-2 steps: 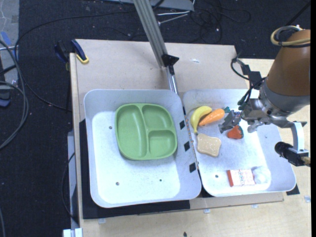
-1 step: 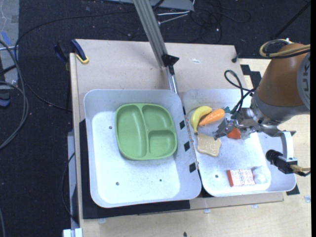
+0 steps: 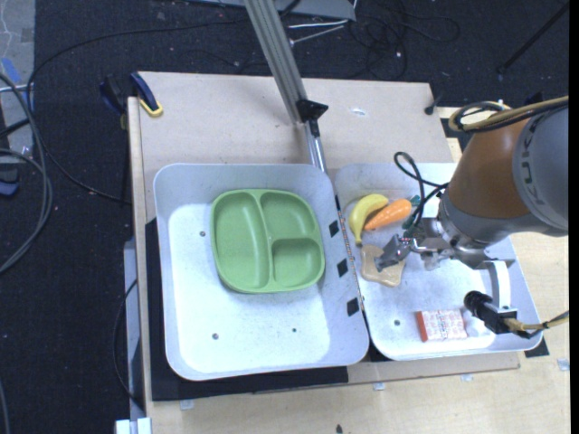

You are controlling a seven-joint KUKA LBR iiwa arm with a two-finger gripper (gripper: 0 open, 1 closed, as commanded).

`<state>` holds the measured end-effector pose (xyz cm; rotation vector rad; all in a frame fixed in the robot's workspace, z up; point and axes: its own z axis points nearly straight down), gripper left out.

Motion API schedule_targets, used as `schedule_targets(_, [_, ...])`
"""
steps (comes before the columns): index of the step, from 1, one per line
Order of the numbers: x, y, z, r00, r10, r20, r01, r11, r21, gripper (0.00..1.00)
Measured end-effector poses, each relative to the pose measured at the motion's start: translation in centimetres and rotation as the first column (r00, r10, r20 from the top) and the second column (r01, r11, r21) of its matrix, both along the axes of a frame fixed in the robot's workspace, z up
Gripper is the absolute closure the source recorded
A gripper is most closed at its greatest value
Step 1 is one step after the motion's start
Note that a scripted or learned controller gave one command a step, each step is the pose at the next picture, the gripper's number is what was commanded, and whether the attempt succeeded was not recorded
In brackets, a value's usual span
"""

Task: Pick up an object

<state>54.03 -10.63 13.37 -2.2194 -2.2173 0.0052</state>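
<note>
Two bins (image 3: pixel 181 333) — your gripper (image 3: pixel 391 256) is over the tan piece (image 3: pixel 384 271) beside the banana (image 3: pixel 365 212), finger state unclear.

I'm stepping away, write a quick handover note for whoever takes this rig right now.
End effector: low in the right bin, right above a tan bread-like piece; grip state unclear.
Right bin also holds a banana, a carrot and a small red-and-white box.
Left bin holds a green divided plate.
Done: arm lowered over the tan piece.
Left: nothing visibly lifted; a grasp and a lift remain.
</note>
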Motion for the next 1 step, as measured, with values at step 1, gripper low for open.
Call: schedule_targets(1, [0.13, -0.04, 1.39, 1.0, -0.001, 0.006, 0.001, 1.0, -0.001, 1.0])
